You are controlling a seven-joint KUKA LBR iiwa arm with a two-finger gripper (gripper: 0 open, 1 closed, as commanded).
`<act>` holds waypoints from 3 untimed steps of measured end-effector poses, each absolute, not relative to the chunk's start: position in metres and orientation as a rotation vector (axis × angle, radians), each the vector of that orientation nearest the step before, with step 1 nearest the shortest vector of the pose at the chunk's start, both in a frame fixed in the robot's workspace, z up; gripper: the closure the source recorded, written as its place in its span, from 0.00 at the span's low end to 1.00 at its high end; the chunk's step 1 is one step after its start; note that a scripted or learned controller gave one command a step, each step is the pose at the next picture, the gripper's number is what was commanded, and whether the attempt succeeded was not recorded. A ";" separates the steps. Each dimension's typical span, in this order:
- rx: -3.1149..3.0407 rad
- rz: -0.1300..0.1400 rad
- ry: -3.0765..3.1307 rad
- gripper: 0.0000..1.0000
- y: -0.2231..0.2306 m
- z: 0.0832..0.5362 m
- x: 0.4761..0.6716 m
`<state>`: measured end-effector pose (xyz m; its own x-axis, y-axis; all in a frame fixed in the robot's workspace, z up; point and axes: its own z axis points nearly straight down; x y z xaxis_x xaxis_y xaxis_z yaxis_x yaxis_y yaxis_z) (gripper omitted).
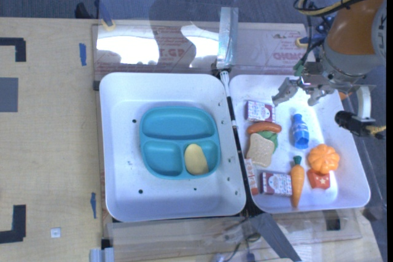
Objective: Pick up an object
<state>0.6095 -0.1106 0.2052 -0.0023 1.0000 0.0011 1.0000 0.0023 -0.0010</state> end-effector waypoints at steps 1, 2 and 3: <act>-2.231 -0.003 -2.222 0.00 -0.160 0.095 0.618; -2.228 -0.006 -2.222 1.00 -0.158 0.103 0.618; -2.313 -0.017 -2.135 1.00 -0.069 0.191 0.648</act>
<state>0.6476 -0.0690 0.1910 0.0799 0.9968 0.0037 0.9967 -0.0800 0.0120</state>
